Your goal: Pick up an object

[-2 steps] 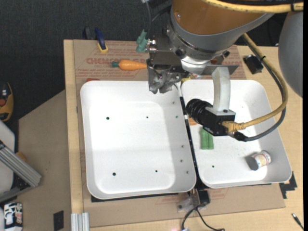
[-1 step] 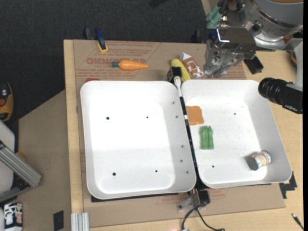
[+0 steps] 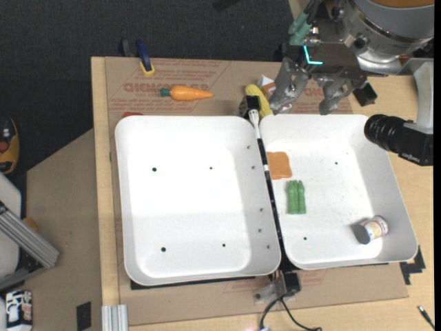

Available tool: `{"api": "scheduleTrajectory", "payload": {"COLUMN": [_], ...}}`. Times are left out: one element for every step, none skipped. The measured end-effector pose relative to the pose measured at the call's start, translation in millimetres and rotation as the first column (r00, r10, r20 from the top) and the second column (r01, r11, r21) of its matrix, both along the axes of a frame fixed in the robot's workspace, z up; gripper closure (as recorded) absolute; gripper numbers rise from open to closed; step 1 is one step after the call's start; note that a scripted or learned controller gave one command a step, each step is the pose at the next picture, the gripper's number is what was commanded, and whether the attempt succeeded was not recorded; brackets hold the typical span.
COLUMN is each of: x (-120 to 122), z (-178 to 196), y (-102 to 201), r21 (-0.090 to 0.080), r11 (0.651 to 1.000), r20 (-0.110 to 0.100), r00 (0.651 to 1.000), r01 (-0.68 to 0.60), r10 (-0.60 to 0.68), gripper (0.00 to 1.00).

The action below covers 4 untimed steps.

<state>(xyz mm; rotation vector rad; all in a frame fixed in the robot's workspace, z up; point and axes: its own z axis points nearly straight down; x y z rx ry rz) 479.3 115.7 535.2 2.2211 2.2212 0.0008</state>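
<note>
Nearest the camera, at the five o'clock corner of the right bin (image 3: 393,185), lies a small capped bottle (image 3: 371,229) on its side, its long axis running roughly from eight to two o'clock, grey cap toward the camera. Farther in, near the bin's nine o'clock wall, a green block (image 3: 295,197) lies with its long axis on the six-to-twelve line, and just beyond it, touching the wall by the left bin (image 3: 138,185), sits a flat orange piece (image 3: 279,164). Beyond the bin's far rim the pincer (image 3: 306,95) hangs over the worktop (image 3: 207,74), fingers apart with nothing between them. From it, every candidate lies toward six o'clock: the orange piece closest, then the green block, the bottle well apart at about five. A carrot (image 3: 187,94) and a yellow thing (image 3: 258,96) lie on the worktop outside the bins.
</note>
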Motion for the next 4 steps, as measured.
{"api": "scheduleTrajectory", "payload": {"x": [1,1,1,1], "z": [11,10,21,21], "y": [0,1,1,1], "r21": [0.001,0.000,0.001,0.001], "r11": [1.000,1.000,1.000,1.000], "r20": [0.004,0.003,0.008,0.006], "r00": [1.000,1.000,1.000,1.000], "r01": [0.000,-0.001,-0.001,-0.001], "r10": [0.000,0.000,0.001,0.001], "gripper": [1.00,0.00,1.00,0.00]}}
